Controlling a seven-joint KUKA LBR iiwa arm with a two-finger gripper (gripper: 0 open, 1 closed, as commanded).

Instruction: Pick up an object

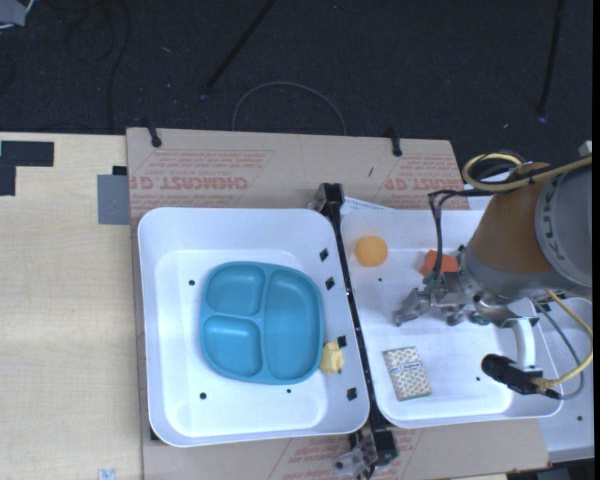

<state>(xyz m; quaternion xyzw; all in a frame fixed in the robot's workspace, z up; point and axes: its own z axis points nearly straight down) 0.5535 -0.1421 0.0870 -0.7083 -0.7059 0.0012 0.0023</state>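
Metal pincer (408, 313) low in right white plastic bin (450, 408), jaw gap unreadable. Smooth orange ball (371, 251) near, toward bin's far-left corner; patterned flat packet (407, 373) just beside.

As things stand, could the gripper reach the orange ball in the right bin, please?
Probably yes. The orange ball lies in the open, apart from the gripper, with bare floor of the right bin between them.

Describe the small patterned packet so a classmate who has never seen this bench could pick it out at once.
Find the right-hand white bin, where the grey arm reaches in. The packet lies flat on the bin floor near its front edge. Unlike the round orange ball towards the back of that bin, it is flat, rectangular and pale with a fine print.
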